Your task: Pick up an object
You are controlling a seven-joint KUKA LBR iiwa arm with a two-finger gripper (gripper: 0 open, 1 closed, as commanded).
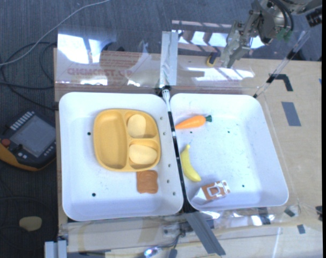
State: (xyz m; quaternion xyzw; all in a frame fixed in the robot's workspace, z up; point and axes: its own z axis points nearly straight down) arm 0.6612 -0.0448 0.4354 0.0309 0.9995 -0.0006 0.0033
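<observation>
An orange carrot (192, 122) with a green top lies at the back left of the right bin (260, 144). Near that bin's left wall is a yellow banana (190, 165), and a small orange and white box (215, 190) sits at its front. The left bin (77, 160) holds a yellow divided tray (110, 141) with two pale food pieces (136, 125) in its right compartments. A brown biscuit-like slab (147, 182) lies just in front of the tray. My gripper (230, 55) hangs high behind the right bin's back edge, open, with nothing between its fingers.
A clear shiny panel (114, 63) stands behind both bins. A teach pendant (26, 138) and cables lie on the dark floor to the left. The tan bench top (308, 122) runs along the right of the bins.
</observation>
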